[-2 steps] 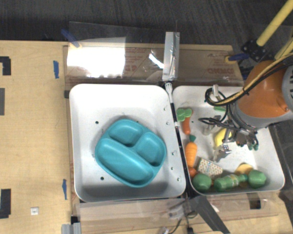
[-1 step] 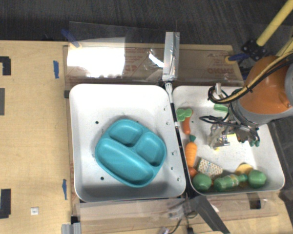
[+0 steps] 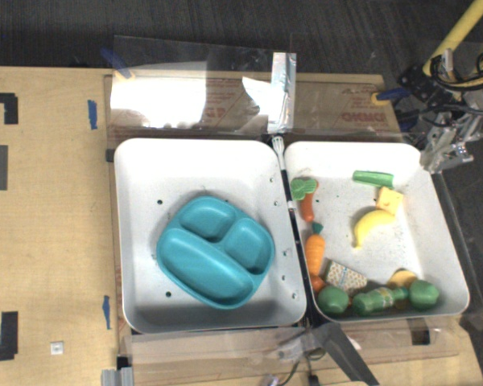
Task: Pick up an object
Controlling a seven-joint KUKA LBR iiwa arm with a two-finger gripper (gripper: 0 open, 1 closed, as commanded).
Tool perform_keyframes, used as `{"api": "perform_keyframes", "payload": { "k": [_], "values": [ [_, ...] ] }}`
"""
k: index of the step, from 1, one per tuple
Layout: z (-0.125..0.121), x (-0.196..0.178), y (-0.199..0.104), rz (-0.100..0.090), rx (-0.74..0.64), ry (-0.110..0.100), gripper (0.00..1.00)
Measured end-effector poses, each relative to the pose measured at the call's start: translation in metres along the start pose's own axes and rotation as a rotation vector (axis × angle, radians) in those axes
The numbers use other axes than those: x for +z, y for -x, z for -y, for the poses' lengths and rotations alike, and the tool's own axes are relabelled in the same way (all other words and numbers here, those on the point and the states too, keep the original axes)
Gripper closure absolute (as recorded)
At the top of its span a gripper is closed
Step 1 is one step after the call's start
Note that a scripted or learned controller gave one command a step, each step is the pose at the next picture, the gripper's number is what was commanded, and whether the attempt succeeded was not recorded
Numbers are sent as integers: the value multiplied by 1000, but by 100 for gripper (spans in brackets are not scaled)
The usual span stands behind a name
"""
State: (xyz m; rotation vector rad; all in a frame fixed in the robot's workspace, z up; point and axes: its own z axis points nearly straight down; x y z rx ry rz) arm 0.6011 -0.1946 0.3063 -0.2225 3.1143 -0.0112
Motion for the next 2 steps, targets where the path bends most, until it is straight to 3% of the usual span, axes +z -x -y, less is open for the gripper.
{"api": "perform_keyframes", "payload": {
  "k": [1, 2],
  "values": [
    [2, 50, 48, -13, -59, 8, 100],
    [-47, 78, 47, -13, -139, 11, 100]
  ]
}}
